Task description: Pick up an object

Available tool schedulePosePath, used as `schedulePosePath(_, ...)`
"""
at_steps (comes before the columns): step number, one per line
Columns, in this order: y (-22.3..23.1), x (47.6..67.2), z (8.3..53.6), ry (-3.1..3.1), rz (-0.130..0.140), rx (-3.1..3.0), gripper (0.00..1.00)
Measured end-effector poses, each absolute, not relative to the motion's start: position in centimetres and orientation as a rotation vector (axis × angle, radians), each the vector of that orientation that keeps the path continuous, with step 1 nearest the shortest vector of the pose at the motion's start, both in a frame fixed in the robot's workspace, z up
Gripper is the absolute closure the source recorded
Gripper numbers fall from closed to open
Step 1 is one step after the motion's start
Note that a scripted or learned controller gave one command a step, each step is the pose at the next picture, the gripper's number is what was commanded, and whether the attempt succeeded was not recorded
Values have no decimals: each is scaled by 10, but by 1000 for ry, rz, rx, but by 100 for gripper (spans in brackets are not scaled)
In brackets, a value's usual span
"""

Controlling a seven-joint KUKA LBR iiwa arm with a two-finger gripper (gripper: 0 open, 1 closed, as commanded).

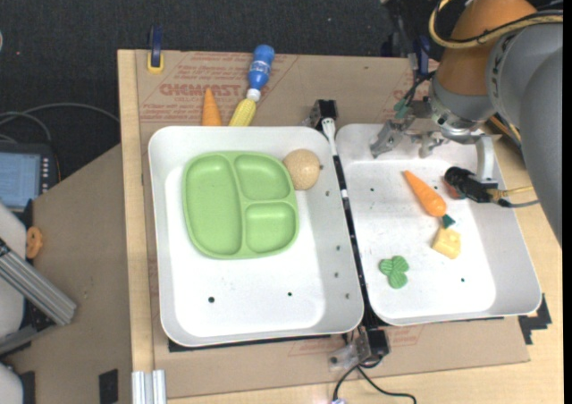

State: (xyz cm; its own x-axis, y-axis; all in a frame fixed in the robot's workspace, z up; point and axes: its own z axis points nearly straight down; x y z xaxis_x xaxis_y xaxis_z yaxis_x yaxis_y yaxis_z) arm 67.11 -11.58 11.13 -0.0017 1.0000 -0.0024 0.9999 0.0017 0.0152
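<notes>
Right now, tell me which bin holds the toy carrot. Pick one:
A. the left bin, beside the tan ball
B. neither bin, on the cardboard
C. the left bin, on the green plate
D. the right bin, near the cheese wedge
D: the carrot lies on the floor of the right bin, just above the yellow cheese wedge.

Loose toy foods in the right bin (500, 295)
Orange carrot (424, 193) lies slanted; yellow cheese wedge (447, 242) at its 5 o'clock; green broccoli (393, 270) toward 7 o'clock.
</notes>
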Motion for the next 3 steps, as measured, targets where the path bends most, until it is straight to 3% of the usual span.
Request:
schedulePosePath(1,-159,629,83,2220,-9,2229,0)
schedulePosePath(2,-156,633,96,2219,1,2222,100)
schedulePosePath(3,-76,559,190,2230,7,2216,100)
